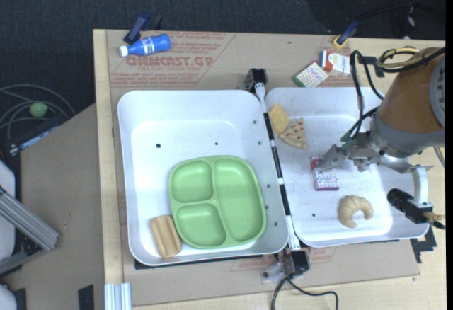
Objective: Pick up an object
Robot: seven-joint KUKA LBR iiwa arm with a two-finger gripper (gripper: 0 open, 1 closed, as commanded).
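The task, picking up an object, appears not yet done: every object in view lies on a bin floor or on the bench, and none is lifted. The arm (414, 107) reaches in from the right, and its gripper (327, 158) is low over the right bin (368, 232), directly above a small pink-and-white packet (325, 178) that lies flat near the bin's middle. The packet seems the likeliest target, judging from the gripper's position, though contact cannot be confirmed. Whether the gripper is spread or closed cannot be told at this slant; nothing is seen held in it. Other candidates in the right bin are a croissant (354, 209) toward the near edge, just right of the packet, and a pizza slice (294, 132) with a yellow wedge (278, 117) touching it near the bin's left wall. The left bin (141, 124) holds a green tray (215, 200) with three compartments and, just beside its lower left corner, a tan bread piece (165, 236). On the bench beyond the bins lie a blue-and-white bottle (145, 44) and a small carton (312, 75). What is left: closing on an object and raising it clear of the bin.
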